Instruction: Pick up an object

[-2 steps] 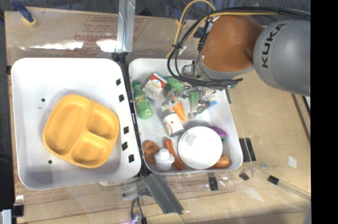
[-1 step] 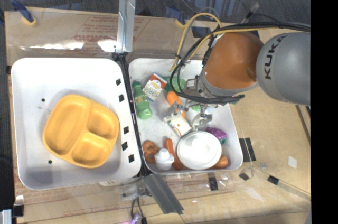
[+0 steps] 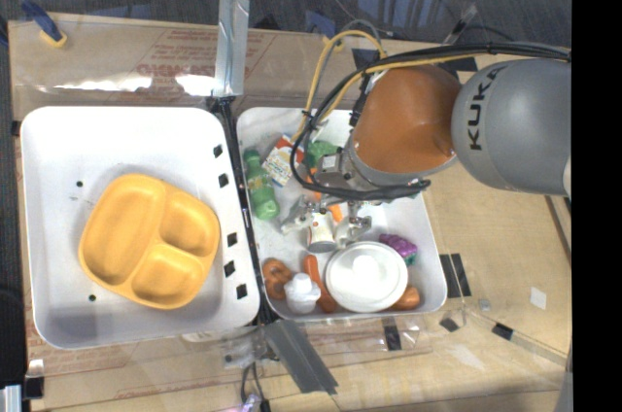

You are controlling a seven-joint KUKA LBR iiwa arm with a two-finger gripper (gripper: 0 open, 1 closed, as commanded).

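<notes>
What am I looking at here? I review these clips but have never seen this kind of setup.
One camera looks down at a slant on a bench with two shallow white bins. The grey robot arm with an orange band reaches in from the right, over the right-hand white bin. Its gripper hangs low among small items: a round white bowl, a green plastic bottle, orange carrot-like pieces, a purple toy. The left-hand white bin holds a yellow divided plastic tray. Whether anything is gripped cannot be made out.
</notes>
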